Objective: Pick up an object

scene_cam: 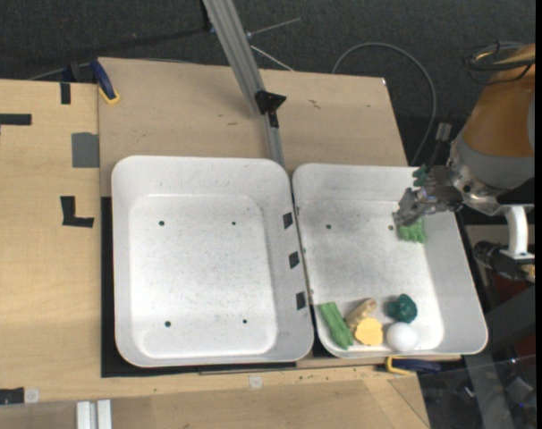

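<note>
Reaches in from the right edge, the grey arm with its orange band set above the wrist. Bends down and leftward from the band through the grey wrist to the gripper. Hangs low, gripper at the arm's far left end, below and left of the wrist. Dark fingers point down and slightly left; too small and blurred to judge their spacing.

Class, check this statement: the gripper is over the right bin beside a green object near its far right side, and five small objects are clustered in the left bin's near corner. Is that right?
Not quite. The camera view shows the cluster lying in the near corner of the right bin, not the left bin. The rest stands: the gripper is over the right bin beside the green object.
</note>
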Controlling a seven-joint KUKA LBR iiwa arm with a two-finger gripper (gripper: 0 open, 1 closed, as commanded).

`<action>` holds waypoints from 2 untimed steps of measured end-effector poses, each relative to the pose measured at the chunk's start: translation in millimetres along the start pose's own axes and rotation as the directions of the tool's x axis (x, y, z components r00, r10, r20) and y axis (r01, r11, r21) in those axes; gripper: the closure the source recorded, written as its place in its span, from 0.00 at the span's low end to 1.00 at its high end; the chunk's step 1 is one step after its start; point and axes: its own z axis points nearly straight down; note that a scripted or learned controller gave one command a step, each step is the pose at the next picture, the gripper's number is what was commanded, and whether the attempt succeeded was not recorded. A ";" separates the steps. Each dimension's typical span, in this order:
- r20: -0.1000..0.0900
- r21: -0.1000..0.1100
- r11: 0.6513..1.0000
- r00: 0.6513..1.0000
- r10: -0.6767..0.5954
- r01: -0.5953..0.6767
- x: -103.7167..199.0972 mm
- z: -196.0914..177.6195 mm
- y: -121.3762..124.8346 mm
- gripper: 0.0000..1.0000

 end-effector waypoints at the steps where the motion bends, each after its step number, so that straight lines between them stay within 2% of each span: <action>1: 0.000 -0.001 1.000 1.000 -0.001 0.001 46.3 -6.1 11.1 1.00; 2: 0.000 -0.001 1.000 1.000 -0.001 0.001 93.0 -3.2 34.3 1.00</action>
